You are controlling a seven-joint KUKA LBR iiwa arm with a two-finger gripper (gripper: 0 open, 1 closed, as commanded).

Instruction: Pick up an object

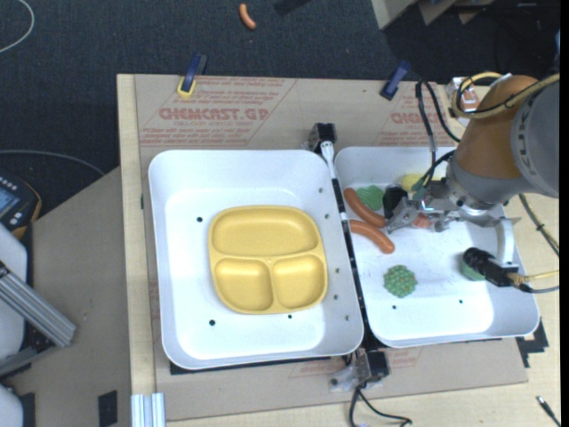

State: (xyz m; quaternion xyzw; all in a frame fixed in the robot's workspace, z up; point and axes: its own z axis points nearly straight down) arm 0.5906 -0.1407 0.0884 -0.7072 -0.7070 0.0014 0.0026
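Several small toys crowd the right bin where we work: two orange sausages, a green ball, something yellow-green behind. Our gripper hovers low beside the sausages; we cannot tell its finger state. We risk nudging one aside or pinching two.

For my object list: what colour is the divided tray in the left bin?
Yellow: the tray shows best in the camera view.

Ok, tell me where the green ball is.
The green ball lies in the right bin, near its left-centre floor, just below the lower sausage.
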